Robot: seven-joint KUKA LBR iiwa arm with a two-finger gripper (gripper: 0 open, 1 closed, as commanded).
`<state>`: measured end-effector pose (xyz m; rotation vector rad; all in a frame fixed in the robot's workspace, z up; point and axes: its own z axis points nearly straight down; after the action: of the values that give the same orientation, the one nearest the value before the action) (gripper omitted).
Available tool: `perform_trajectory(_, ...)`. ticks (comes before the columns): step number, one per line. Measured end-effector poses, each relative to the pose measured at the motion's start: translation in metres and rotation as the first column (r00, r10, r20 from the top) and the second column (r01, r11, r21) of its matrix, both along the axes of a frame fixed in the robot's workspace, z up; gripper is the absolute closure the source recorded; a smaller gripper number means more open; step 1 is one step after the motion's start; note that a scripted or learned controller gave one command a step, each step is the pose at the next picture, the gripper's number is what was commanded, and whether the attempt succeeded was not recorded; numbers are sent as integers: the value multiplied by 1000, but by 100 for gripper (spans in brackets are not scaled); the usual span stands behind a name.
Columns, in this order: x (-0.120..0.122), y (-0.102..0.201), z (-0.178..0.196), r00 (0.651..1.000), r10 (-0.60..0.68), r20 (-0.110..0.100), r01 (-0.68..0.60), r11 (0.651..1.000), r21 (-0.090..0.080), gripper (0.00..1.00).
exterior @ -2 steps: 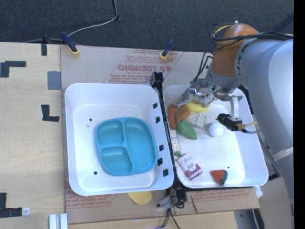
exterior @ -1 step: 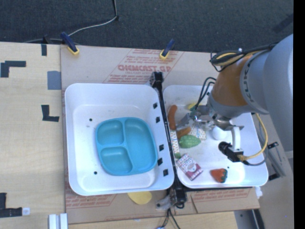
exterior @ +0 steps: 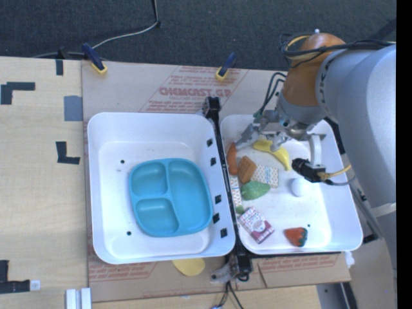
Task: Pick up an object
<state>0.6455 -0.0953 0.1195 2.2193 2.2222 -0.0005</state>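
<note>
The right bin (exterior: 335, 227) holds several small items. A yellow banana (exterior: 274, 154) lies near its back, with an orange carrot-like piece (exterior: 232, 156), a brown pastry (exterior: 246, 167) and a pale cracker (exterior: 268, 176) beside it. A green leaf (exterior: 255, 190), a white ball (exterior: 296, 187), a pink packet (exterior: 255, 225) and a red fruit (exterior: 296, 235) lie nearer the front. My gripper (exterior: 254, 134) hangs low over the bin's back left part, just left of the banana and above the carrot-like piece. Nothing is visibly held.
The left bin (exterior: 103, 172) holds a blue divided plate (exterior: 170, 195). A yellow object (exterior: 188, 267) lies outside, in front of the bins. The grey arm (exterior: 360, 95) covers the right bin's back right corner. A black cable fitting (exterior: 308, 168) hangs over the bin.
</note>
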Motion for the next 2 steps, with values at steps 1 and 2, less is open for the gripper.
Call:
perform_trajectory(1, 23, -26, 79, 1000, 0, 1, 0, 1000, -1, 0)
perform_trajectory(2, 8, -75, 3, 1000, -2, -5, 2, 1000, 0, 0)
